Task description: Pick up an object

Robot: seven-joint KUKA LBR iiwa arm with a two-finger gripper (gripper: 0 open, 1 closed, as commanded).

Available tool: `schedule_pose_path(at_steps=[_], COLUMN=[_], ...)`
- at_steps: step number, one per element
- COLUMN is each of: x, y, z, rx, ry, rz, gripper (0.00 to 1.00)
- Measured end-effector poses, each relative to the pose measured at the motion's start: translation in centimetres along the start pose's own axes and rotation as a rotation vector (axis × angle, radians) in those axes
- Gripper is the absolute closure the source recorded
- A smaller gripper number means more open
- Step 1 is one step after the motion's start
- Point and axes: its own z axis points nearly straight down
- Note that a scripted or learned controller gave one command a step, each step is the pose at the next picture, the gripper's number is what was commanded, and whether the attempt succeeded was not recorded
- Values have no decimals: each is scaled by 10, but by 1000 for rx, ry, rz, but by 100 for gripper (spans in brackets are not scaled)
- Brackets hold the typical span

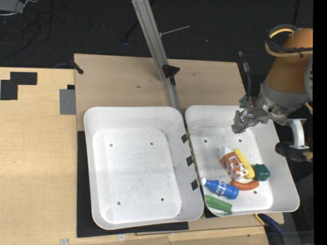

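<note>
The claw (241, 124) hangs low, apparently holding nothing, its opening unclear; below it, perhaps five toys (238, 175).

Two white bins sit side by side on the worktop (122, 80). The left bin (135, 167) holds nothing. The end effector (243, 122) hangs over the right bin's (214, 124) far part, apart from a cluster near its front: orange packet (233, 165), yellow piece (244, 162), dark green toy (261, 172), orange sausage (246, 185), blue bottle (221, 188), green stick (219, 204).

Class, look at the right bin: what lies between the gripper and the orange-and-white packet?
In the camera view, only bare white bin floor separates the gripper from the orange-and-white packet.
</note>
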Motion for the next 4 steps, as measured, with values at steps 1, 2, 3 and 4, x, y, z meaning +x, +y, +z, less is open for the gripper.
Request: schedule_pose_path(at_steps=[1, 2, 3, 4], x=[49, 108, 155, 211], y=[-1, 5, 10, 25], z=[9, 17, 22, 13], rx=[2, 3, 2, -1], ry=[0, 0, -1, -1], rz=[0, 0, 0, 0], gripper=[100, 100, 100, 100])
